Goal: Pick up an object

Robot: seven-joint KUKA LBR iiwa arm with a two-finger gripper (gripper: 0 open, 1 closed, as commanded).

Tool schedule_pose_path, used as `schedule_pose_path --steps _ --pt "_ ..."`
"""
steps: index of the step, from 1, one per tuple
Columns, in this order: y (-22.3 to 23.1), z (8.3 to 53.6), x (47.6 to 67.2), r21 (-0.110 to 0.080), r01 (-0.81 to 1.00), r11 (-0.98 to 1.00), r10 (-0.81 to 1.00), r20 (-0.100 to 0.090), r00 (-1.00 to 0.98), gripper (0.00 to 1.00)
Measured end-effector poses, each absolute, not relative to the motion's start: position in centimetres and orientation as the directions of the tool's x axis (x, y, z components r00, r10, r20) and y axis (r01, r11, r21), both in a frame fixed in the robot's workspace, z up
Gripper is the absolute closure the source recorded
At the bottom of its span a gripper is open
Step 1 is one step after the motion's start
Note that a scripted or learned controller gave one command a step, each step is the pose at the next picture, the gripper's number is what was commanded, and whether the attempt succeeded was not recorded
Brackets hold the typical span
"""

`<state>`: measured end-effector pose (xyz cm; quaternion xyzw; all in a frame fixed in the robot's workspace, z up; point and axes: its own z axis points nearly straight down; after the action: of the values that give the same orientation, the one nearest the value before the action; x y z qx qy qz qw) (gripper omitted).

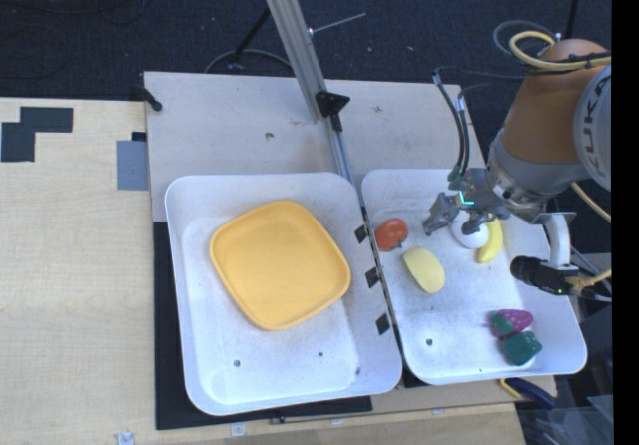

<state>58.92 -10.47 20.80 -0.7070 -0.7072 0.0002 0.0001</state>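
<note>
The right bin (559,353) holds a red tomato (391,231), a pale yellow lemon-like piece (425,270), a banana (489,243), a purple piece (511,319) and a green piece (520,346). My gripper (457,221) hangs over the back of this bin, between the tomato and the banana. Its fingers (437,216) stand spread and open, with nothing gripped. A small white round thing (469,234) lies just below the gripper, against the banana's upper end. The lemon-like piece sits a little in front of the gripper.
The left bin (190,223) holds a yellow square plate (280,261). A raised divider with black clips (371,276) separates the bins. A slanted metal post (295,29) stands behind them. A black fitting (539,273) on the arm overhangs the right bin's right side.
</note>
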Motion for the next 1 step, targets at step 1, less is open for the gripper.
schedule_pose_path --steps 1 --pt "-10.47 20.79 58.92 -0.001 1.0 0.0 1.0 0.0 0.0 0.0"
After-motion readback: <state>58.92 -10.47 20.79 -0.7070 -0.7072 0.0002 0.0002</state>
